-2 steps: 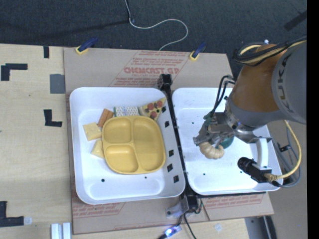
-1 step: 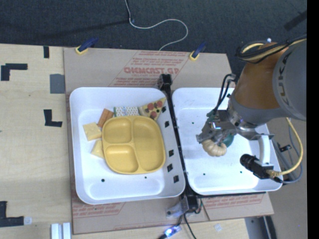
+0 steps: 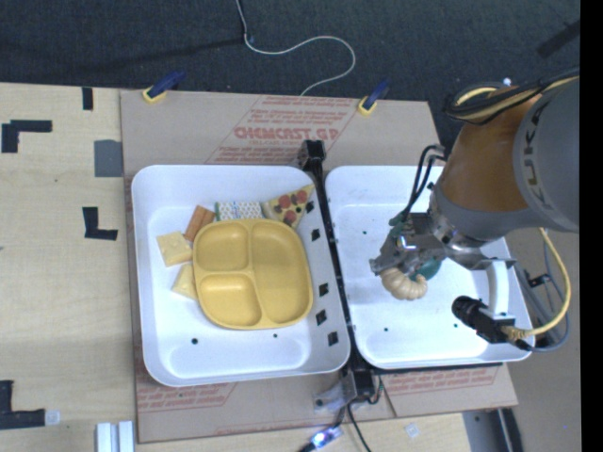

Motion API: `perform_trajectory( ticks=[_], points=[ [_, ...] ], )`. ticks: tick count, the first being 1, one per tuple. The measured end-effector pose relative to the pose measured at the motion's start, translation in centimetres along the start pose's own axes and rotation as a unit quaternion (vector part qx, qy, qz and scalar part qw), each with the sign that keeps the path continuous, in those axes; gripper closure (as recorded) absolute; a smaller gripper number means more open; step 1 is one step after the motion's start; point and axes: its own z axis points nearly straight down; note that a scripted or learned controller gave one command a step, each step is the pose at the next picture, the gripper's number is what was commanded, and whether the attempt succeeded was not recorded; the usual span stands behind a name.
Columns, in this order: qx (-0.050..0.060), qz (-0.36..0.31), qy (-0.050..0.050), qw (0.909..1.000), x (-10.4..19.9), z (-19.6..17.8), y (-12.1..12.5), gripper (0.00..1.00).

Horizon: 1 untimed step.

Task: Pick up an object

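Grey arm (image 3: 528,168) over right bin (image 3: 377,337), hand (image 3: 407,264) clamped on tan croissant-like object (image 3: 408,285), well inside the walls

Count on the table (image 3: 57,252): 2 shallow white bins, the left bin (image 3: 151,347) and the right bin (image 3: 367,215), set side by side on 1 cardboard sheet (image 3: 273,125) held by 2 clamps, one yellow-and-blue (image 3: 163,86) and one blue-and-yellow (image 3: 374,93). Left bin contents: 1 yellow divided plate (image 3: 252,273) with 3 compartments, plus a loose cluster of flat pieces around its upper and left edge, roughly 5 to 6, exact number not resolvable where the plate overlaps them. Right bin contents: 1 tan rounded object (image 3: 407,285) and 1 small teal object (image 3: 430,267) just beside it; 1 arm (image 3: 490,172) with 1 hand (image 3: 403,260).
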Motion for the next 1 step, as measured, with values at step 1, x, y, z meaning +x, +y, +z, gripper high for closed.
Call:
perform_trajectory(
  ticks=[1],
  points=[
    [0.000, 0.000, 0.001, 1.0000, -0.74, -1.09, -0.55, 1.00]
  ],
)
